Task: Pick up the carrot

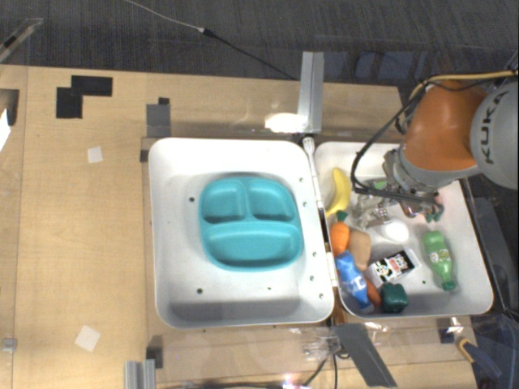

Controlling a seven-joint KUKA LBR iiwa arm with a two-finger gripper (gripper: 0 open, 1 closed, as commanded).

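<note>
The carrot point(339, 237), a short orange piece with a bit of green at its upper end, lies by the left wall of the right bin point(470, 217), just below a yellow banana point(340, 190). My gripper point(374, 210) hangs over the middle of that bin, a little right of and above the carrot, and apart from it. Nothing shows in its grasp. The grey arm with its orange band point(438, 132) reaches in from the right and hides part of the bin's back.
A tan piece point(359, 246), a blue bottle point(350, 274), a black-and-white box point(392, 266), a white lump point(396, 232), a green bottle point(439, 258) and a dark green block point(395, 299) crowd the right bin. The left bin point(170, 217) holds a teal divided plate point(247, 221).
</note>
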